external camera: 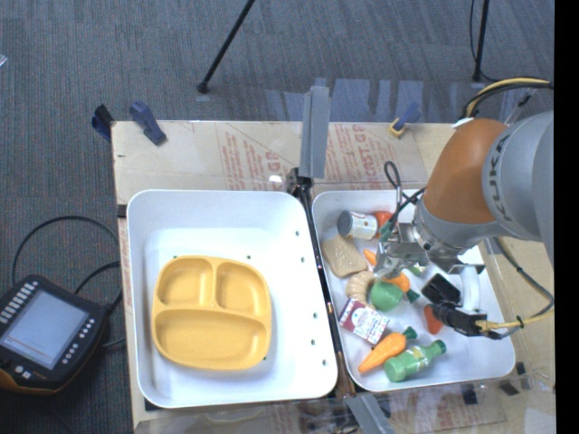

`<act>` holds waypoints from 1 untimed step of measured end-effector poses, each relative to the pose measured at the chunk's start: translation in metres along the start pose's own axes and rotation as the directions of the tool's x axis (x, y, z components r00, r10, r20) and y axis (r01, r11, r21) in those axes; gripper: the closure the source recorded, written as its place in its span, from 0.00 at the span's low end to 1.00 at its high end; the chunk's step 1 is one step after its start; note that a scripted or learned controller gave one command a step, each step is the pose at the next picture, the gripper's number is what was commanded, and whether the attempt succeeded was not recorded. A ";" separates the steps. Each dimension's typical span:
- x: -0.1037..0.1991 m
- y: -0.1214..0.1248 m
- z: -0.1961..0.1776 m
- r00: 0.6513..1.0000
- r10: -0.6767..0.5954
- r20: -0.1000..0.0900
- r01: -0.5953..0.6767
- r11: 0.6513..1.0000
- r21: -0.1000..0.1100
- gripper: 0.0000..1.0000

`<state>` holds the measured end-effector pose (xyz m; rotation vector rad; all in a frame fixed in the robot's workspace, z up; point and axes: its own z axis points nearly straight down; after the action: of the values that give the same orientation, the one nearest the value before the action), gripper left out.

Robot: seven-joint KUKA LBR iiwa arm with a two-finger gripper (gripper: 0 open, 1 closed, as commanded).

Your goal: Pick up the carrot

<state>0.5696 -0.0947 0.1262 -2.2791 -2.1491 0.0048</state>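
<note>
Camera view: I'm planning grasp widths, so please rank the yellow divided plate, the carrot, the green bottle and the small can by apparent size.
1. Yellow divided plate, by far the largest.
2. and 3. Carrot and green bottle look alike; I won't rank them.
4. Small can.

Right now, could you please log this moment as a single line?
task: pick up carrot | carrot: lying in right bin, ungrasped | gripper: above bin clutter | yellow tray: left bin

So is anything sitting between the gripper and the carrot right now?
Yes. The gripper hangs over the upper middle of the right bin, while the carrot lies near its front edge. A green toy and a red-and-white packet lie between them.
</note>
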 end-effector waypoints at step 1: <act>0.024 -0.020 -0.061 0.951 0.310 0.001 -0.310 0.951 -0.007 1.00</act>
<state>0.5511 -0.0698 0.1872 -2.5939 -1.7679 0.0018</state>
